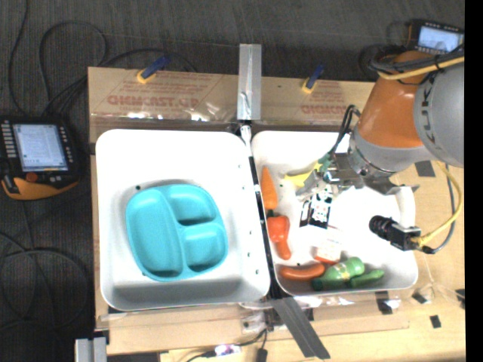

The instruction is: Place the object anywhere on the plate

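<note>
The gripper (318, 206) hangs low inside the right bin (358, 225), well to the right of the plate (162, 232). From this slanted view its black-and-white tip is too tangled with the wrist hardware to say whether it is open or closed, and nothing can be seen clamped in it. The object to be moved is therefore judged to lie among the toy foods in that bin, none of which is on the plate. An orange carrot-like piece (269, 189) and a red-orange pepper (280, 237) lie nearest the plate, just past the raised edge where the bins meet (256, 202). A yellow piece (300, 176) sits farther right, and a reddish sausage shape (300, 271) and a green vegetable (347, 271) touch each other farther right and lower. The plate itself, teal with three compartments, rests in the left bin (113, 172), and the grey and orange arm (392, 127) is farthest right of it. The chief risk is a miss: the pieces are small, rounded and crowded, so a closing grip may squeeze one sideways or catch two. A weakly held piece could also drop while crossing the raised edge toward the plate, or roll off the plate's shallow rim.
</note>
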Motion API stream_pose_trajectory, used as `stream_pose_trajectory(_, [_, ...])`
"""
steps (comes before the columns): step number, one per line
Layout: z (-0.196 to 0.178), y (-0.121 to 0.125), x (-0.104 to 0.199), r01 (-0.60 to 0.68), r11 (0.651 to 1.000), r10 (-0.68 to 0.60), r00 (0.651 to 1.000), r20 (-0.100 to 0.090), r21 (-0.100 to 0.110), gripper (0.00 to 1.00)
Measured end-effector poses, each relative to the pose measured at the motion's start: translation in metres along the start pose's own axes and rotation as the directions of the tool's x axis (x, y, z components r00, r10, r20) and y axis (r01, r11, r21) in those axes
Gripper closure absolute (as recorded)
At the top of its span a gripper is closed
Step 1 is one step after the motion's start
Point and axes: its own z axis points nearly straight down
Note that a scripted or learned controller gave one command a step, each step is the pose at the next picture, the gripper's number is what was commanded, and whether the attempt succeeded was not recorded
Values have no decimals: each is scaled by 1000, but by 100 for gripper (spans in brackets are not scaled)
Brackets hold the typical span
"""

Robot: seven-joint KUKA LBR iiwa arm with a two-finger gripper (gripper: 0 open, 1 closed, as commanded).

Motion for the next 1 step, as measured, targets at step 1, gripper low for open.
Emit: stream_pose_trajectory(1, [28,8,87,150,989,-150,989,1,2,100])
